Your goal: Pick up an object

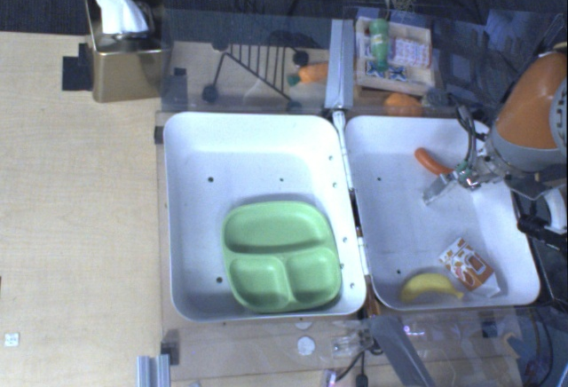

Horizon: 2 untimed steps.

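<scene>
The gripper (446,182) hangs in the upper right part of the frame, over the right bin (390,225), with its metal fingers pointing down and to the left and spread a little apart, open, with nothing between them. Just above and left of the fingers lies an orange carrot-like object (431,161); its right end is very near the fingers, maybe touching one of them, but I cannot tell this for sure. It is beside the claw, not inside it. Lower in the same bin, well apart from the gripper, a yellow banana (429,287) lies at the bottom wall, and a small printed packet (468,266) lies just to its upper right. The left bin (204,163) holds a green divided tray (280,255) in its lower half.
</scene>
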Available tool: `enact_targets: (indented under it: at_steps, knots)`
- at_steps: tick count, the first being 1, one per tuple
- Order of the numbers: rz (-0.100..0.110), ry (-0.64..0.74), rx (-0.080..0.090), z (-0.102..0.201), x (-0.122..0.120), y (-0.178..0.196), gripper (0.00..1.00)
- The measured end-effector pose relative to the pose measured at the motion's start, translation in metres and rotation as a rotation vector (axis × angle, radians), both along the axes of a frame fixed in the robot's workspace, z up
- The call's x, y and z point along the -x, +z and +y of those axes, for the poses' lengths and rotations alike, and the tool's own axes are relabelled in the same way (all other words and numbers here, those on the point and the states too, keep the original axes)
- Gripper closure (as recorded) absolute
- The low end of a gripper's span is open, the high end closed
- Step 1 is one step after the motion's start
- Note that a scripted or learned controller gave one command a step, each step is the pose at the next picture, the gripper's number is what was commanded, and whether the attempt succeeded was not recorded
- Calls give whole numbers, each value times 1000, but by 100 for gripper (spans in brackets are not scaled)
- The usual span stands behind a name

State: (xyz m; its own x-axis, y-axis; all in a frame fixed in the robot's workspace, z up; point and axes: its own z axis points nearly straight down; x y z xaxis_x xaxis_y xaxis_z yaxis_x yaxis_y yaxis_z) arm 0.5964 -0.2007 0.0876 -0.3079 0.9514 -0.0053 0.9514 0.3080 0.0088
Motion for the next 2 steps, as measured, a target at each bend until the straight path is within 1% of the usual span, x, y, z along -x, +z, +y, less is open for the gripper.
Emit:
enact_targets:
  at_steps: [1,2]
  knots:
    - [6,-44,-1,29,-73,-1,0]
    - [3,-345,-4,52,-50,144,0]
